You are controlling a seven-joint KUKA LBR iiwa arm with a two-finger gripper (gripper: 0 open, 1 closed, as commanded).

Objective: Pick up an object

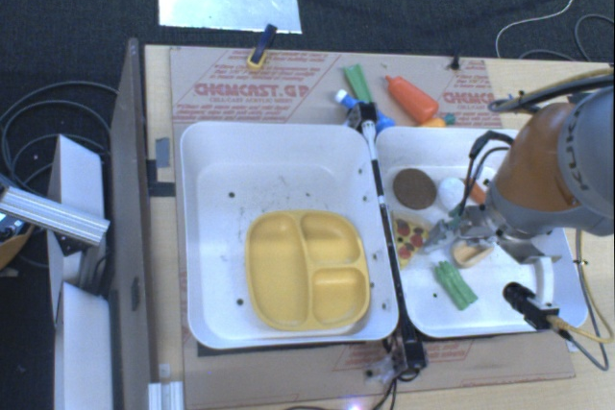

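Toy bread (471,253): pale tan, lying just beside the gripper (452,230).
Gripper: hovering; its grip is impossible to tell.

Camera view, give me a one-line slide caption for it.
KUKA arm's gripper low in the right bin among toy food; yellow divided plate in the left bin.

Around the yellow tray (308,268), the left bin (216,178) has bare floor behind and to its left. Right of the tray, past the divider (382,206), cookie (415,188), pizza (409,239) and green stick (454,284) crowd together under the arm (548,173).
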